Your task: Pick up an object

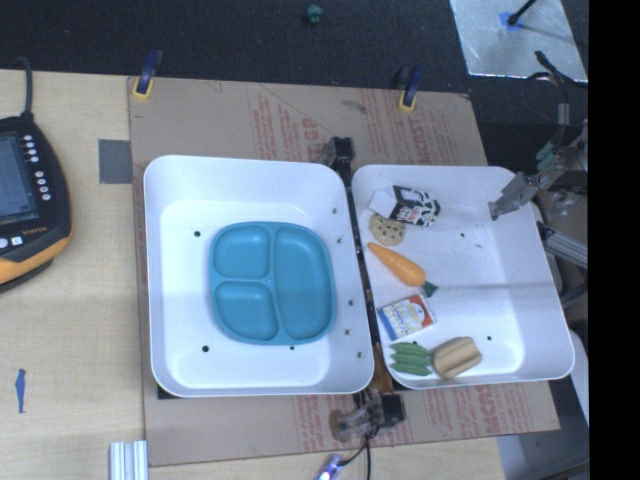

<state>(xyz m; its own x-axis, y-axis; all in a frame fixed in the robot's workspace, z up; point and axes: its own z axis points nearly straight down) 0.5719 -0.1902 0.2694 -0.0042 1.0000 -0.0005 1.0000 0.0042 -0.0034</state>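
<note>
- The gripper (503,204) sits at the right edge of the right white bin (500,298), near its top corner. I cannot tell how it is set, and nothing shows in it.
- The orange toy carrot (397,264) lies in the right white bin, on its left side. Its long side runs on a slant: the thin end points up and left, and the green end points down and right.
- Above it lie a round brown cookie (386,230) and a black and white toy (413,206).
- Below it lie a small red and blue packet (407,315), green toy beans (409,358) and a tan bread roll (455,356).
- The left white bin (180,218) holds a blue plastic plate with three parts (272,281).
- Both bins sit on the tabletop (80,328).
</note>
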